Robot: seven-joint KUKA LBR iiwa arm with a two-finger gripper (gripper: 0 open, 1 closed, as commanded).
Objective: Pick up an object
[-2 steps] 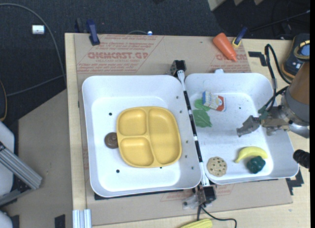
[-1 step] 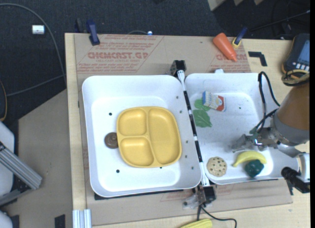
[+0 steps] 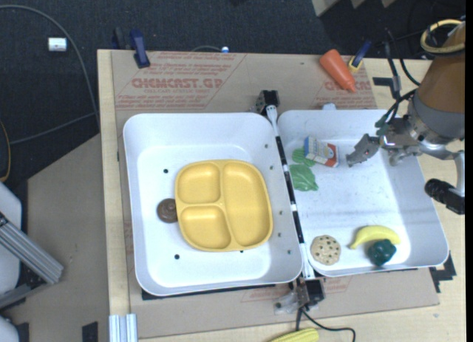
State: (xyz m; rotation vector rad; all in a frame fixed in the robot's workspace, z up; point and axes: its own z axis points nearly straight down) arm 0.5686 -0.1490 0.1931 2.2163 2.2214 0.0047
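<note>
The right bin (image 3: 414,207) holds several small things. A white, red and blue carton (image 3: 322,152) lies near its back left, with a green leafy piece (image 3: 302,174) beside it. At the front are a round cookie (image 3: 325,249), a yellow banana (image 3: 373,236) and a teal object (image 3: 382,252). My gripper (image 3: 378,154) hangs over the back right of this bin, to the right of the carton and apart from it. Its fingers are open, with nothing between them.
The left bin (image 3: 140,185) carries a yellow divided plate (image 3: 222,204) and a brown round object (image 3: 168,210) at the plate's left. An orange object (image 3: 338,71) and a blue clamp (image 3: 138,47) lie on the bench behind the bins.
</note>
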